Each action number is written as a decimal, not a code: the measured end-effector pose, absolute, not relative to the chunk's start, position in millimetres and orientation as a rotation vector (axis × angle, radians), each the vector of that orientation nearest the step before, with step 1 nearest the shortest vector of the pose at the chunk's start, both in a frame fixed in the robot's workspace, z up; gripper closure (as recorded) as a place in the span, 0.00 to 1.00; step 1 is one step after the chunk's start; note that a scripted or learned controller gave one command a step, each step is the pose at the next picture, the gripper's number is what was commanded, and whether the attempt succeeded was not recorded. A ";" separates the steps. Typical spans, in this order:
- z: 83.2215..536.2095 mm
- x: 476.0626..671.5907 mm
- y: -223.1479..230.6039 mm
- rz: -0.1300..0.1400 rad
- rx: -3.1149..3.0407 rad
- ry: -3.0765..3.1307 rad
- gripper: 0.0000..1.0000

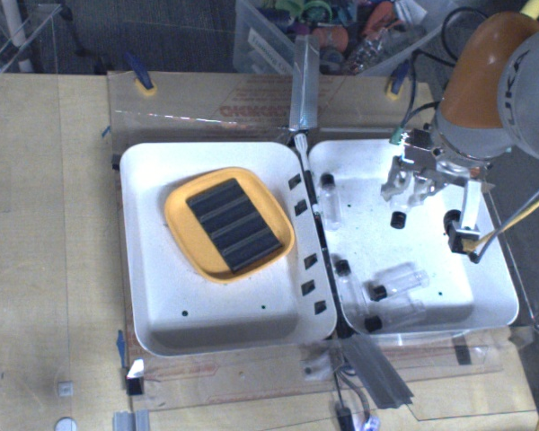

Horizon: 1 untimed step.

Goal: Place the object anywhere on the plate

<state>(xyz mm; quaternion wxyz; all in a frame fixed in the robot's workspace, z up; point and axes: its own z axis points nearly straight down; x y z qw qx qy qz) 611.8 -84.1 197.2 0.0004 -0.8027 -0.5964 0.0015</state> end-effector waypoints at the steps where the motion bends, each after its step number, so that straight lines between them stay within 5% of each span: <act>1: 197.5 611.9 -84.1 0.004 -2.521 -1.873 0.00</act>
